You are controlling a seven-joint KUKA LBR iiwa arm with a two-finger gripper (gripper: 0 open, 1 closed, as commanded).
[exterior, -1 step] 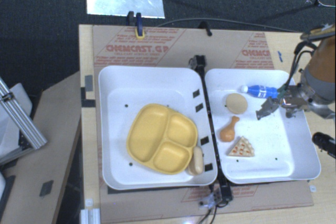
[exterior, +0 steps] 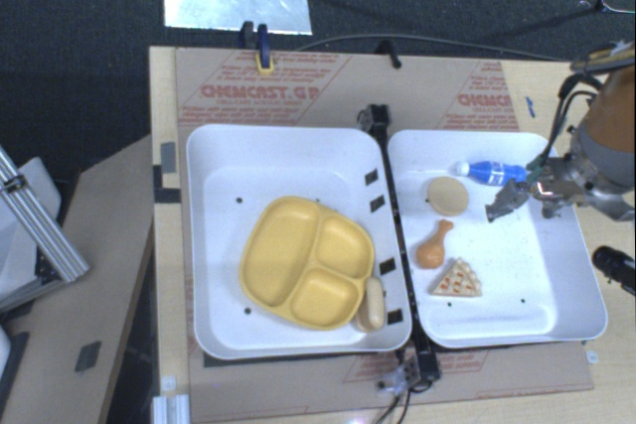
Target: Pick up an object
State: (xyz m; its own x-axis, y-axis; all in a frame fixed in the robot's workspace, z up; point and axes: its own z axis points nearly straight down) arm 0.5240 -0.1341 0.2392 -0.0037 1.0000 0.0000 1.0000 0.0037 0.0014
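The right bin (exterior: 556, 308) holds a blue bottle (exterior: 490, 172) lying on its side near the back. It also holds a round tan bun (exterior: 448, 196), an orange drumstick (exterior: 433, 245) and a triangular pizza slice (exterior: 456, 280). My gripper (exterior: 502, 204) reaches in from the right and hovers just right of the bun and just in front of the bottle. I see nothing held in it. The bottle's right end is hidden behind the wrist.
The left bin (exterior: 214, 213) carries a yellow divided plate (exterior: 306, 260), with a beige roll (exterior: 373, 303) at its front right corner. A black divider (exterior: 390, 213) runs between the bins. The arm's grey body (exterior: 606, 154) hangs over the right bin's far right side.
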